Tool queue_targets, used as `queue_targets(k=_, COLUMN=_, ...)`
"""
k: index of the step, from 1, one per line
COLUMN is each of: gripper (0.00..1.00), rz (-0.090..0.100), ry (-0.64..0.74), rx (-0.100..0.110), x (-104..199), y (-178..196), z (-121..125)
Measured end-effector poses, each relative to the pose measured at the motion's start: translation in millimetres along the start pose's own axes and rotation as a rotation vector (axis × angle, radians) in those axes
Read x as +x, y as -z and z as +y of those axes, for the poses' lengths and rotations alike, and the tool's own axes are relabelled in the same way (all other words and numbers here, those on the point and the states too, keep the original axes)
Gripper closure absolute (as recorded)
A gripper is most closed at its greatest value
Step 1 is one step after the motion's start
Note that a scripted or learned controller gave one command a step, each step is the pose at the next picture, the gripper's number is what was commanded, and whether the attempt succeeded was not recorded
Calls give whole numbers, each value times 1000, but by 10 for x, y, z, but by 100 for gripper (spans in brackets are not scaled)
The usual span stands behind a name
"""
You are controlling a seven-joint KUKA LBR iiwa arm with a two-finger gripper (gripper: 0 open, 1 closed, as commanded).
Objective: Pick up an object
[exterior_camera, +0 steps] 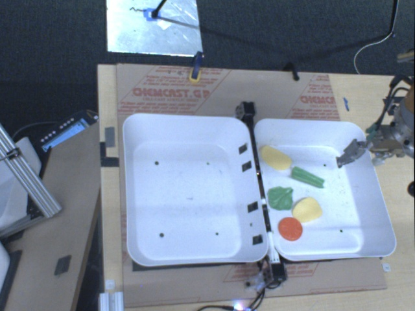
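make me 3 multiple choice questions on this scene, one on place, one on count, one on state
1. Where do the toy pieces lie?
A. left bin
B. right bin
C. on the cardboard

2. How many yellow pieces are there?
A. one
B. two
C. four

3. Where is the gripper?
A. over the right bin's right edge, apart from the pieces
B. pressing on the red disc
C. over the left bin

Answers:
1 B: all five sit in the right bin.
2 B: one yellow piece at the top, another lower.
3 A: the gripper is clear of the green stick.
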State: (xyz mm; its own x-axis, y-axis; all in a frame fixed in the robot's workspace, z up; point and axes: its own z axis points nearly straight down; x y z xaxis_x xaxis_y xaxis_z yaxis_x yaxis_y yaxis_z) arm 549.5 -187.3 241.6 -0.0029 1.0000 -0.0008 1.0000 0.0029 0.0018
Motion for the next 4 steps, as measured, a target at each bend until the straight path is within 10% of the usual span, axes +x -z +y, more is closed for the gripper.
queue_targets(k=1, gripper=100, rz=-1, ry=3, rx=-4, x=-1, y=112, z=10)
queue_targets(k=2, gripper=100, rz=-6, ry=2, rx=-16, x=-163, y=1315, z=280)
queue_targets(k=3, gripper=100, rz=2, ry=10, rx=-8, x=688, y=1874, z=117)
queue_targets(k=4, gripper=100, rz=-4, ry=-3, rx=-14, x=404, y=3002, z=-124)
